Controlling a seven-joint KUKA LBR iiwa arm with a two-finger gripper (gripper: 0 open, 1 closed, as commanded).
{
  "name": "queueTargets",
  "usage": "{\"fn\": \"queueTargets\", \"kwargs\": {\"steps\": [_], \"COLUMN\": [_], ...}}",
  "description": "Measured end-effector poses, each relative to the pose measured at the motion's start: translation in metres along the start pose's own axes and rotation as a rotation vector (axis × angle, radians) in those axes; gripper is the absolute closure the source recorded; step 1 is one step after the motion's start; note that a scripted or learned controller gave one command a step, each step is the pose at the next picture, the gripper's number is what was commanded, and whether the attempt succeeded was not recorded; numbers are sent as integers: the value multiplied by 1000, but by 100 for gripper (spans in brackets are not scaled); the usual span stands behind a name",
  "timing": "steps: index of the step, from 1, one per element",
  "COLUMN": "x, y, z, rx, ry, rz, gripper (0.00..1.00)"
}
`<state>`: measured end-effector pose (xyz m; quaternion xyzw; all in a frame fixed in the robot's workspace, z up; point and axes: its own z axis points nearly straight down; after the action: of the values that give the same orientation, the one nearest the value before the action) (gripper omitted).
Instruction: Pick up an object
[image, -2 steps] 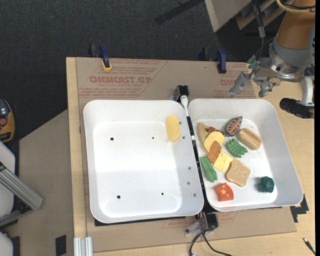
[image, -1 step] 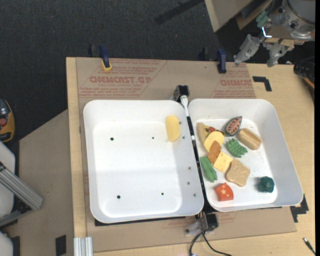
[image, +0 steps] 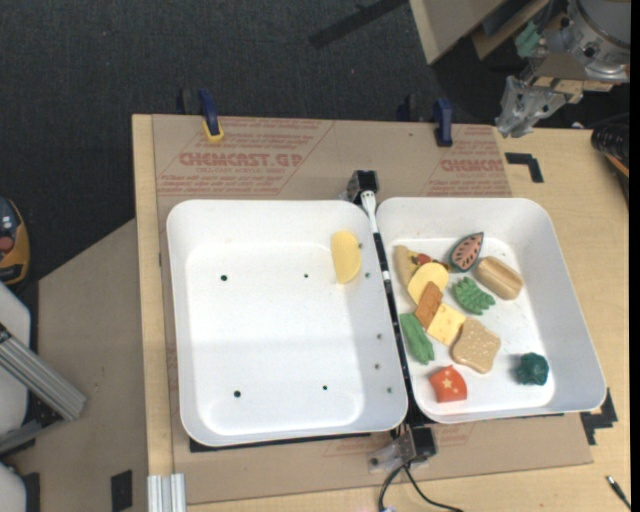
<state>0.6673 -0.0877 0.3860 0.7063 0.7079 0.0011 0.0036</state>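
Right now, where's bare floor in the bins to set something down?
Left bin: open floor left of and below the yellow piece near its right wall. Right bin: crowded mid-floor; bare strip along its right wall, above the dark green piece.

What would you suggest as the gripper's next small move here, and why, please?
Probably swing the gripper inward and forward over the right bin. It hangs beyond the bins' far edge, above the bench, with nothing under it, while most toys crowd that bin; the broccoli sits apart from the rest, an easier target than the packed pile.
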Motion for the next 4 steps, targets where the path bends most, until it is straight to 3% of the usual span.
{"fn": "queueTargets", "kwargs": {"steps": [1, 2, 3, 4], "x": [70, 184, 279, 316], "y": [-2, -4, -33, -48], "z": [75, 166, 152, 123], "rx": [16, 18, 11, 3], "ry": [7, 8, 8, 7], "rz": [-4, -9, -8, -4], "gripper": [100, 100, 100, 100]}}
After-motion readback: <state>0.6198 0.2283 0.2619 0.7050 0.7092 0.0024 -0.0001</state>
